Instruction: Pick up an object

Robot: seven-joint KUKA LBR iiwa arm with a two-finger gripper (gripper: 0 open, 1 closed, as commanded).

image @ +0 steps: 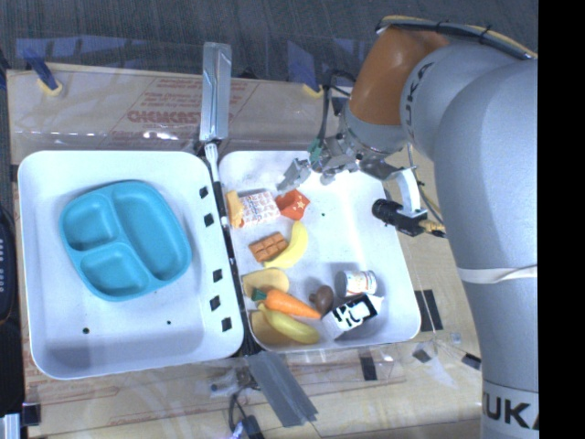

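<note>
Two white bins are sitting side by side on the surface, both shallow, smooth and round-cornered. Nearest the camera in the right bin, one banana is lying along the front wall with one carrot touching its upper edge, and one brown rounded lump is sitting just beside the carrot's tip. To their right, one black-and-white carton is lying against one small white can. Further back, a second banana is curving around one ridged brown wafer. Behind these, one white printed packet is lying next to one red carton, with a small yellow piece at the packet's left edge.

In the left bin, one blue plastic tray with three compartments is lying flat.

Farthest back, the hand is hovering over the right bin's rear edge, just behind the red carton, gripping nothing; I cannot tell how wide its fingers are standing.
</note>
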